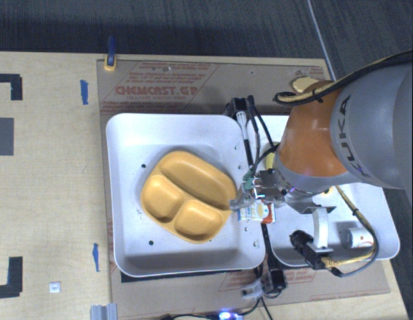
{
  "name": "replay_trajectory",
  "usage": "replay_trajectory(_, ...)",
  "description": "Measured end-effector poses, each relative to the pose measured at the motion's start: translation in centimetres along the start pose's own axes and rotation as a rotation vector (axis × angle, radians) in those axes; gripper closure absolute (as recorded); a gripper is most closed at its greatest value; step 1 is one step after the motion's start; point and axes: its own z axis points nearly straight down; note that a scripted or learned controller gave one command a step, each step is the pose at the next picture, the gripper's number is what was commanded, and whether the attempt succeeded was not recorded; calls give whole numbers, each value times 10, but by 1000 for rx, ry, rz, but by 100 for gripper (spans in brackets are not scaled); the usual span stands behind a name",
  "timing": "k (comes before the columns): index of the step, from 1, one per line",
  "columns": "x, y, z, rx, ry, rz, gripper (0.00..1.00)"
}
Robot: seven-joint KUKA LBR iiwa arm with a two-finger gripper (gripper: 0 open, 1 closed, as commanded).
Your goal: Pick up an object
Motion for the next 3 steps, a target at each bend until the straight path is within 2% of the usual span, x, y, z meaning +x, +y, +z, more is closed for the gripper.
replay_trajectory(1,1,2,-10,-4,0,-1,100)
replay_trajectory(2,-40,0,3,2,0,0,100)
replay_trajectory(3,-40,2,-7,-3,0,-1,100)
